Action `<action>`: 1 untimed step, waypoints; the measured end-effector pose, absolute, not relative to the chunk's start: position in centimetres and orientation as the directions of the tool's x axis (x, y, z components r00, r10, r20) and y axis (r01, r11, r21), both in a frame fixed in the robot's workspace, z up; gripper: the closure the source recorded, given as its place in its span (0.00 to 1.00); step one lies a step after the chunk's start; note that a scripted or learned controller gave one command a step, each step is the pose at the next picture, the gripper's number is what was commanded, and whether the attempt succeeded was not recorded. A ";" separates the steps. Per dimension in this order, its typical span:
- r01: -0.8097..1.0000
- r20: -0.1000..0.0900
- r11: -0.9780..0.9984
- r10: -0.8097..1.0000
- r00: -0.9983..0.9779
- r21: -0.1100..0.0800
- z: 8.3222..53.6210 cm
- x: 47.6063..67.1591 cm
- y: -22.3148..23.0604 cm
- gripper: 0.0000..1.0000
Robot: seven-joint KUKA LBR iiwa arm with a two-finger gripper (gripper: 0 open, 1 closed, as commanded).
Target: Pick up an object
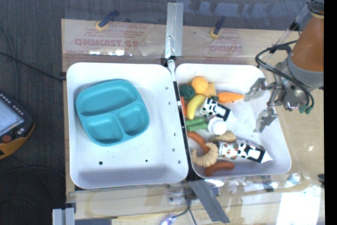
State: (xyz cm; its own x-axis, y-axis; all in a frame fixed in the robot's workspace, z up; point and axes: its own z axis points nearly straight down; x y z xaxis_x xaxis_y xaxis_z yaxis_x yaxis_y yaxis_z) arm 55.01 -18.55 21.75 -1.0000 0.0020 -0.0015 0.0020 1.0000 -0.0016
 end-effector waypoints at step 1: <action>-0.109 -0.001 0.994 -0.109 -0.994 -0.002 10.5 59.3 -18.5 0.00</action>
